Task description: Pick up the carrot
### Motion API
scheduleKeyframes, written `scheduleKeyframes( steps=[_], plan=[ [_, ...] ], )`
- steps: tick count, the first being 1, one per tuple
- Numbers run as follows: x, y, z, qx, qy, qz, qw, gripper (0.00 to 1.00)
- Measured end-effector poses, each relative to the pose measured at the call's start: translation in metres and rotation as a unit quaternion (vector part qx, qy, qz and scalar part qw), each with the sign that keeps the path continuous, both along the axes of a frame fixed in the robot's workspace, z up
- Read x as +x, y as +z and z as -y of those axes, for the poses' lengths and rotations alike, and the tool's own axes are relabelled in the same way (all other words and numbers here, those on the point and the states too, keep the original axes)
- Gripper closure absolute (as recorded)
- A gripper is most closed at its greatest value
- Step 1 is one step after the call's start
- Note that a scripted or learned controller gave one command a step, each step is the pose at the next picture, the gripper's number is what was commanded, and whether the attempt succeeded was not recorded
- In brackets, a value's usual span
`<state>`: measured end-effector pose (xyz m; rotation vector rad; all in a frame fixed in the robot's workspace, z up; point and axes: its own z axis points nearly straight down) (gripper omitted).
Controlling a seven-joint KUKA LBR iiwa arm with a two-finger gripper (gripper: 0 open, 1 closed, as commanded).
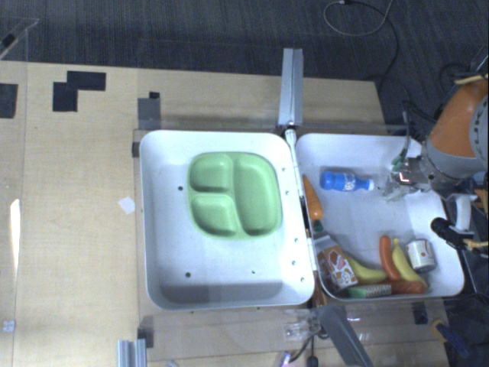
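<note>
A pale wooden bench (76, 228) is seen from above, with black rectangular markers near its far left edge and dark carpet beyond it, where a thin cable is looped. Two shallow white bins are set side by side on the bench, divided by a grey metal rail that runs up past their far edge. In the left bin (164, 266) a green tray (233, 193) with three compartments is placed slightly above centre.

The carrot (312, 202) is found in the right bin (451, 281), lying along its left wall, just beside the divider. It is slender and orange, with a dark end pointing towards the near side (its tip is partly hidden by the bin's rim).

Elsewhere in that bin a blue bottle (345, 181) is laid on its side near the far wall, and a cluster is gathered at the near edge: a small printed packet (336, 267), a banana (368, 273), a red-orange pepper-like item (392, 260) and a metal can (419, 255). Nothing printed on the packet or the can is readable.

The gripper (403, 178) is seen over the right bin's far right part, well apart from the carrot; whether its jaws are parted or closed cannot be told.
</note>
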<state>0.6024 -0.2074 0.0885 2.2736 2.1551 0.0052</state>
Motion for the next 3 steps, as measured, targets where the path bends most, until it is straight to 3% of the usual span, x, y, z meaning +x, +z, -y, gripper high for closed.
scheduleKeyframes(
  steps=[1,2,3],
  plan=[
    [0.061,0.11,-0.012,0.0008,0.016,-0.001,0.9999,1.0],
    [0.068,0.08,-0.046,0.0014,0.0,-0.003,1.0,1.0],
    [0.068,0.135,-0.011,0.0016,-0.11,-0.002,0.9939,1.0]
  ],
)
